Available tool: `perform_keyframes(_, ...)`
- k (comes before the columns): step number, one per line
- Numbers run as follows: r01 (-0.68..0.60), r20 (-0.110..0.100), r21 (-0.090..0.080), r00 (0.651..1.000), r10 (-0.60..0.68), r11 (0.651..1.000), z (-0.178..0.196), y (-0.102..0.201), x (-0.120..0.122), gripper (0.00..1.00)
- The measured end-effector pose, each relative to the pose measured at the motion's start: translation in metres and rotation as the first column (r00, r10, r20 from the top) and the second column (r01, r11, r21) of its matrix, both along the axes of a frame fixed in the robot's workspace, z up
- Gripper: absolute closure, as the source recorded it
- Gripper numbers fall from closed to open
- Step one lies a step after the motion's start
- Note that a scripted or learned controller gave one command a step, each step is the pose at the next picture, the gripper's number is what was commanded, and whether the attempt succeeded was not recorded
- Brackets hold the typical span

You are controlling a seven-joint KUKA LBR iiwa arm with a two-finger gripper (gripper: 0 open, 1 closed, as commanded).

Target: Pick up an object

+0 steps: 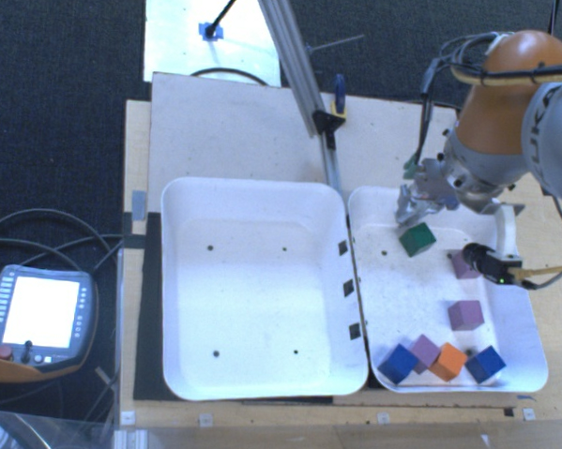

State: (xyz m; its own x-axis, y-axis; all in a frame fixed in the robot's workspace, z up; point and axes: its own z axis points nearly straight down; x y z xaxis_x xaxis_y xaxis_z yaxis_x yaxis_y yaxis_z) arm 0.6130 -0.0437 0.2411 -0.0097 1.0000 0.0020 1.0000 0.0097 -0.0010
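Note:
My gripper (412,213) hangs over the far left part of the right bin (382,299), below the grey wrist and orange band. A green cube (417,239) sits tilted directly under the gripper's tip, touching it or nearly so; I cannot see whether it is gripped. A purple cube (464,267) lies to the right, partly hidden by a black fitting on the arm. Another purple cube (465,314) lies mid-bin. Along the near edge sit a blue cube (399,362), a purple cube (426,350), an orange cube (449,361) and a second blue cube (485,363).
The left bin (179,289) stands beside the right one, their rims meeting at a line of black clips (349,288). A slanted metal pole (299,60) crosses the board behind the bins. A teach pendant (36,323) lies off the bench at far left.

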Motion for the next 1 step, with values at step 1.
perform_keyframes(1,-0.001,0.002,0.0,1.0,0.001,1.0,0.0072,0.0524,-0.0149,1.0)
